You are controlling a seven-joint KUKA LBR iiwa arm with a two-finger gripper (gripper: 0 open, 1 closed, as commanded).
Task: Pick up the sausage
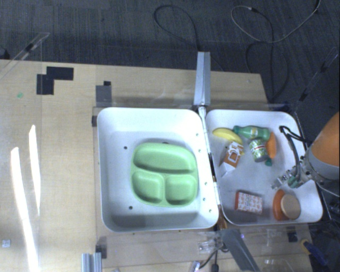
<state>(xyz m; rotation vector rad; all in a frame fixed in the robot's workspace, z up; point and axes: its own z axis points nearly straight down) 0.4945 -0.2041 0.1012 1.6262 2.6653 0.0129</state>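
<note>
A pale wooden bench (64, 175) fills most of the view, with bright streaks of reflected light (24, 180) down its left side. Black tape marks (53, 77) sit near its upper left corner, and a smaller dark block (104, 93) lies further right. Beyond the bench's far edge is a dark grey carpeted floor (106, 26), where thin black cables (180, 16) loop across. A grey metal post (202, 79) stands at the bench's far side, between the two bins
</note>
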